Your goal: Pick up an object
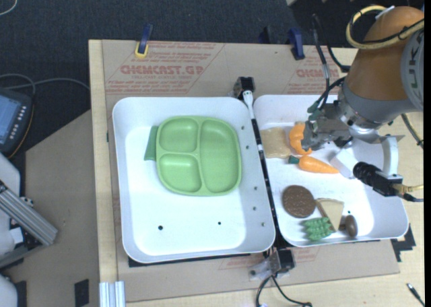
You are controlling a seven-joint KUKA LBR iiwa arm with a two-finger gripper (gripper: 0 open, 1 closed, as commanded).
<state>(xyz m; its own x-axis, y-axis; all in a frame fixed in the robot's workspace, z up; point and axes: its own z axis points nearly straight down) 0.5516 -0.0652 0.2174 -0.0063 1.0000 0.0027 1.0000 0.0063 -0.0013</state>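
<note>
Grey arm (pixel 377 100) with orange band, looped yellow cable, dark jaws

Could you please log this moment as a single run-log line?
gripper: low in right bin | beside: orange piece, carrot | grasp: unconfirmed | green tray: left bin

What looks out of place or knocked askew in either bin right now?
Nothing looks spilled or damaged. The green divided plate lies flat in the left bin, slightly turned. In the right bin, the toy carrot, brown cookie and green piece lie loose. The claw hangs over the orange item.
</note>
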